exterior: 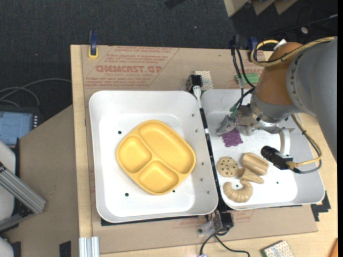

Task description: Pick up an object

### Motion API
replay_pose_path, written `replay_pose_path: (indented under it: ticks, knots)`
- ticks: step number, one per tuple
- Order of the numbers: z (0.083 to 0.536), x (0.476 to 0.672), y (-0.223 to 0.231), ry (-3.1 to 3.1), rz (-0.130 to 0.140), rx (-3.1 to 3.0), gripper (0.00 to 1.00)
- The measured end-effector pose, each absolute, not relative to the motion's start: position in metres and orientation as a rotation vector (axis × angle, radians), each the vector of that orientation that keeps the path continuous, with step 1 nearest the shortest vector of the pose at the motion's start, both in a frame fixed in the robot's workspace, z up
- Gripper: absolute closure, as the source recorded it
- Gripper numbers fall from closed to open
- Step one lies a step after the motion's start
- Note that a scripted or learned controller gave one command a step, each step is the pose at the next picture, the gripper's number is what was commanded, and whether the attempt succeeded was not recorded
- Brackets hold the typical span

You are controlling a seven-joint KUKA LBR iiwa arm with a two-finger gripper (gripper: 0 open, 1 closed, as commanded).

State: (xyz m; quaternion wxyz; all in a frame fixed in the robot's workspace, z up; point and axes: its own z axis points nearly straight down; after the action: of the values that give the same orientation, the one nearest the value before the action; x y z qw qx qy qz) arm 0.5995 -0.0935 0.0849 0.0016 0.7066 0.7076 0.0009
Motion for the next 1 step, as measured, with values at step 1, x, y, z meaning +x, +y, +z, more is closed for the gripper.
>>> replay_pose_path:
  ticks: [1]
  knots:
    - [0.0974,0.5998,-0.0945,2.216,0.006,2.216,1.0]
